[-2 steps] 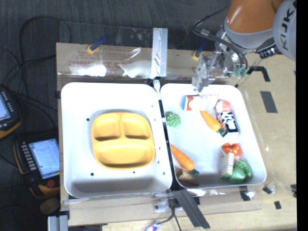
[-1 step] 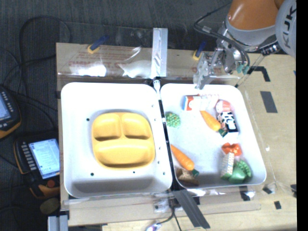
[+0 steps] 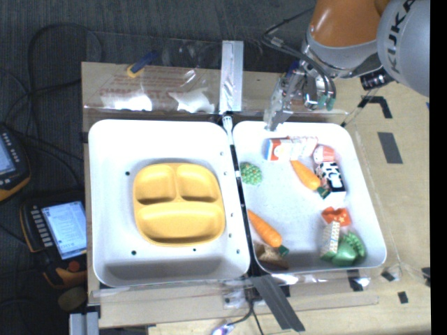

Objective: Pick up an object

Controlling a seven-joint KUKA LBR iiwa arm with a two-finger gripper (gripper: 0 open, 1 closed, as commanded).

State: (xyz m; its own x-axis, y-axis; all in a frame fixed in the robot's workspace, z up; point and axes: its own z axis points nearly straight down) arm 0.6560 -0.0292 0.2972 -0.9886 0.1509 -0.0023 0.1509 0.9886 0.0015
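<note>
My gripper [image 3: 274,121] hangs over the back edge of the right bin [image 3: 367,187], above its far left corner, with nothing visible between its fingers. Just below it lies a red and white carton [image 3: 281,149]. In the same bin are a small green broccoli piece [image 3: 251,174], an orange carrot [image 3: 305,175], a black and white toy [image 3: 332,176], a second carrot [image 3: 265,229], a red and white block piece [image 3: 333,226] and a green toy [image 3: 347,249].
The left bin [image 3: 112,152] holds a yellow divided plate [image 3: 179,202]. Clear plastic packaging [image 3: 167,86] lies behind the bins. A metal rail [image 3: 231,75] stands between them at the back. Handheld devices [image 3: 56,229] sit off the bench's left side.
</note>
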